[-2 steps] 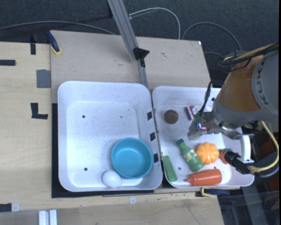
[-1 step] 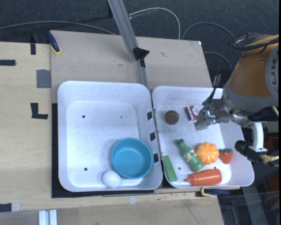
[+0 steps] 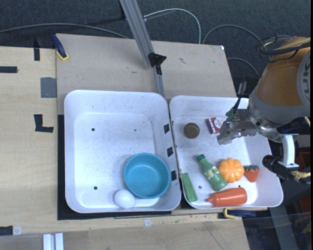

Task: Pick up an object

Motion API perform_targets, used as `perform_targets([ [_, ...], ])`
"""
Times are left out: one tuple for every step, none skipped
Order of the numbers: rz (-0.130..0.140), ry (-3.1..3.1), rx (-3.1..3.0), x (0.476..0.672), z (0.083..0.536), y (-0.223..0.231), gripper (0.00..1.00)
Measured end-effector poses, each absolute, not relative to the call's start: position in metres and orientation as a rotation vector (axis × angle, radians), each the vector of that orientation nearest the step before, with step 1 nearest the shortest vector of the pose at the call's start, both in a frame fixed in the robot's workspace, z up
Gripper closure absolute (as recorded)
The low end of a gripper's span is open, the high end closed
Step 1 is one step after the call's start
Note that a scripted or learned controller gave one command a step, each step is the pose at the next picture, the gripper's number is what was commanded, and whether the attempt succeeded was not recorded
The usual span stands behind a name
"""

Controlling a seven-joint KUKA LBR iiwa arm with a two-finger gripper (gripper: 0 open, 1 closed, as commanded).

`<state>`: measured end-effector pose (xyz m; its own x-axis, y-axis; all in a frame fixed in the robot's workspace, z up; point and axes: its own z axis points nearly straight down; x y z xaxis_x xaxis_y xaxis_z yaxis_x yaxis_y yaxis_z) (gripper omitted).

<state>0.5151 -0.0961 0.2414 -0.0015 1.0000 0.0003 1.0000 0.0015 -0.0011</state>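
Observation:
The right bin (image 3: 198,104) holds a brown round object (image 3: 191,130), a small red-and-white packet (image 3: 215,124), a green bottle (image 3: 211,172), an orange pumpkin (image 3: 231,170), a small red strawberry-like piece (image 3: 251,173), a red-orange carrot-like piece (image 3: 228,196) and a green stick (image 3: 188,187) at its left wall. My gripper (image 3: 229,133) hangs over the upper right part of this bin, just right of the packet and above the pumpkin. Nothing shows between its fingers.
The left bin (image 3: 94,113) holds a blue bowl (image 3: 146,175) and a white ball (image 3: 124,197) near its front edge. A grey pole (image 3: 138,25) slants down to the seam between the bins. The arm's orange band (image 3: 284,74) looms at the right.

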Motion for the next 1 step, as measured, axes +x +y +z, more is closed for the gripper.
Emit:
perform_targets([
  [0.001, -2.226, -2.214, 0.524, 0.2367, -0.0537, 1.0],
])
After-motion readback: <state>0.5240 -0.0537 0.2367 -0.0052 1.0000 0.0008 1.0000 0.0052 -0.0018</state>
